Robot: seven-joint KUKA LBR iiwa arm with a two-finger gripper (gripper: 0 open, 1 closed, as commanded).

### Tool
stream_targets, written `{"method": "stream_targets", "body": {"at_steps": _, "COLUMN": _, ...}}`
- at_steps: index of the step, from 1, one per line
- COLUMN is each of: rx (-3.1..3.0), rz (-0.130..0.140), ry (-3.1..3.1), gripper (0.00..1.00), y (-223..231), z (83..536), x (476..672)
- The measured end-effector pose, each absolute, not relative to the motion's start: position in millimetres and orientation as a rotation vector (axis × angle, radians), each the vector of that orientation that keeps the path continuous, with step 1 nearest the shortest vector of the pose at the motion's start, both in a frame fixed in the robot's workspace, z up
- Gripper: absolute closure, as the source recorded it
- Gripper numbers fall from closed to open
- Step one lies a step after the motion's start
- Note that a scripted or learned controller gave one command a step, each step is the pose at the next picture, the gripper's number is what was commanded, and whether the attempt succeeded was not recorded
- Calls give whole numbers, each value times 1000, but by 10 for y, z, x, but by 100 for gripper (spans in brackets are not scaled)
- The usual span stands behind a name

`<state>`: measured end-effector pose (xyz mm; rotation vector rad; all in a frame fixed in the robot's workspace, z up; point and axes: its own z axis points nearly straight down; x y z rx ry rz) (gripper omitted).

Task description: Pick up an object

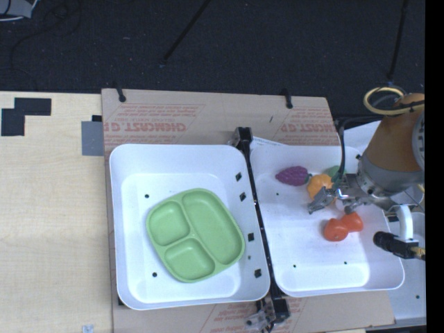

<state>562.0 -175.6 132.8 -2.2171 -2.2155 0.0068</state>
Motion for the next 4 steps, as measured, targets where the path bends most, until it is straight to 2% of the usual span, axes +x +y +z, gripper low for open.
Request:
{"method": "stream_targets", "body": {"at_steps": 1, "rx": -2221, "rz": 2, "ry": -2219, "gripper": 0, "y": -1745, "z": 855, "x": 5619}}
{"method": "stream_targets", "body": {"at_steps": 2, "rx": -2223, "rz": 1, "ry": -2216, "gripper": 100, "y": -1753, "z": 980, "x": 5622}}
{"method": "stream_targets", "body": {"at_steps": 4, "rx": -2221, "rz": -2, "ry": -2224, "gripper": 100, "y": -1639, "z": 1882, "x": 5707}}
